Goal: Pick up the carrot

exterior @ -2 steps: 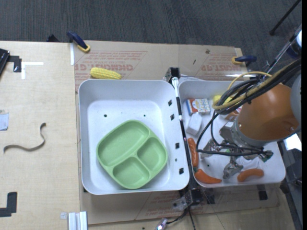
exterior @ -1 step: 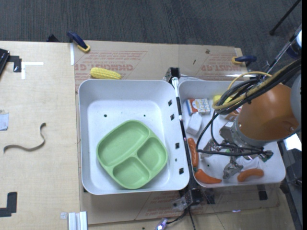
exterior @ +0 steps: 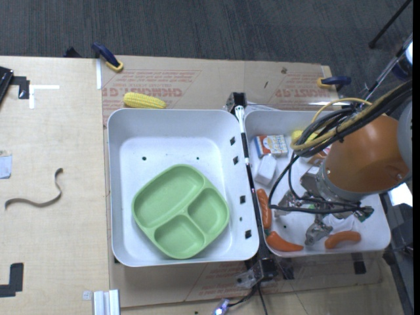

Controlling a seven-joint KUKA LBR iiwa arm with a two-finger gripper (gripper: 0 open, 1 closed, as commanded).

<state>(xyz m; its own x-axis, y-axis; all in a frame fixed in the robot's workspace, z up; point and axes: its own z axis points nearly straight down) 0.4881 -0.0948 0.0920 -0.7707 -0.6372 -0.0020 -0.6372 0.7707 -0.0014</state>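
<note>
The carrot (exterior: pixel 283 243) is a short orange piece lying near the front wall of the right bin (exterior: pixel 377 245). Two similar orange-red pieces lie close by: a long one (exterior: pixel 264 209) along the bin's left wall and one (exterior: pixel 342 239) at the front right. My gripper (exterior: pixel 319 233) hangs low in the right bin between the carrot and the front-right piece, a little to the carrot's right. It is partly hidden under the wrist and its cables (exterior: pixel 328 205), and nothing shows in its grasp.
A green divided plate (exterior: pixel 180 210) lies in the left bin (exterior: pixel 118 176). White packets (exterior: pixel 272 146) and a yellow item (exterior: pixel 298 136) sit at the back of the right bin. A corn cob (exterior: pixel 144 100) rests on the cardboard behind the bins.
</note>
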